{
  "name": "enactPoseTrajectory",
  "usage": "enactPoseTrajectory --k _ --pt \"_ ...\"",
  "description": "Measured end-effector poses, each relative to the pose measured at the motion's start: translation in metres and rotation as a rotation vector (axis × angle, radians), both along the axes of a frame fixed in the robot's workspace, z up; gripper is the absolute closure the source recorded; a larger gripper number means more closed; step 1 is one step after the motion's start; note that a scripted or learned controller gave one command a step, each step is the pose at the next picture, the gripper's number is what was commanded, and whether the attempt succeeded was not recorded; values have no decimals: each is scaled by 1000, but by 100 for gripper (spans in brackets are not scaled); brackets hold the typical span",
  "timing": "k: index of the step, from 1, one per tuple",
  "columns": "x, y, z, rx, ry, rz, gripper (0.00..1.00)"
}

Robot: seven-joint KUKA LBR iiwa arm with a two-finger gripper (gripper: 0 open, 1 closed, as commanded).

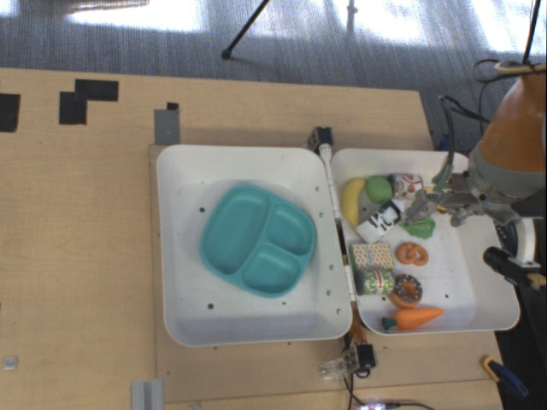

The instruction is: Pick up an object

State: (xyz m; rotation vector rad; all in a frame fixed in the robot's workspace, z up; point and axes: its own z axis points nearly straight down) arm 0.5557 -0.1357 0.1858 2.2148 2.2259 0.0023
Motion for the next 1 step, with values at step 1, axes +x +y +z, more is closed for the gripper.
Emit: enactPoseTrajectory --k 1 --pt "96 2 -44 1 1 1 0"
